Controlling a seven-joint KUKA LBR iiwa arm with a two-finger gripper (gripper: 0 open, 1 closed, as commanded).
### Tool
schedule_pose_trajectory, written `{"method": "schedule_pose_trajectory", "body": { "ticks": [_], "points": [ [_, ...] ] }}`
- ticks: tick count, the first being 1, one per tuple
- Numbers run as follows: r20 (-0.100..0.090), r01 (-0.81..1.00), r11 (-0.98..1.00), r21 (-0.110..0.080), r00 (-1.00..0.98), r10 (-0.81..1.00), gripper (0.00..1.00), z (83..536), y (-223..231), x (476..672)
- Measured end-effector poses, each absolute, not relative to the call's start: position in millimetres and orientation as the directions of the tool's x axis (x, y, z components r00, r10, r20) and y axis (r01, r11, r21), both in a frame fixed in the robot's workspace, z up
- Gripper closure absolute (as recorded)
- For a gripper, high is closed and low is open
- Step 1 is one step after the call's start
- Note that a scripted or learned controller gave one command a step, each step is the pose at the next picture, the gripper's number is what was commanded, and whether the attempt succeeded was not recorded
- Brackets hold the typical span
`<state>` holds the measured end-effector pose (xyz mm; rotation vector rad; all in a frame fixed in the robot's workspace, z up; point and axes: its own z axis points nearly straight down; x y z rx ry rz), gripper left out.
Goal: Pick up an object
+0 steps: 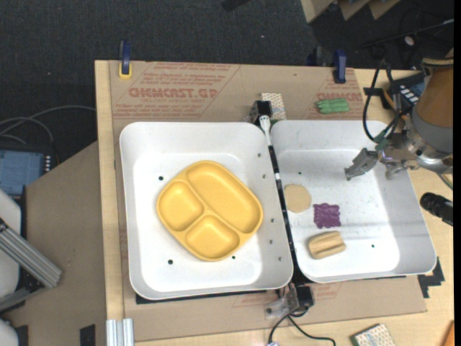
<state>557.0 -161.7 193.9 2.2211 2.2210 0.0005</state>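
Observation:
My gripper (374, 170) hangs over the back right part of the right bin (403, 258), open, with nothing between its fingers. Three objects lie in that bin, left and forward of the gripper: a flat round tan disc (296, 197), a small purple lumpy piece (326, 214) and a tan bun-shaped piece (326, 245). The purple piece is the nearest to the gripper, well apart from it. A yellow three-compartment plate (209, 209) lies in the left bin (144, 157).
A green object (333, 107) rests on the bench behind the right bin. The ridge where the two bins meet (277, 193) runs front to back. Cables and the grey arm (436, 132) crowd the right edge.

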Motion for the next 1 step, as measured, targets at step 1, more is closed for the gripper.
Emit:
{"method": "schedule_pose_trajectory", "body": {
  "ticks": [1],
  "points": [
    [0.002, 1.000, 0.001, -0.003, -0.001, 1.000, 0.00, 80.2, -119.5, 512.5]
  ]
}}
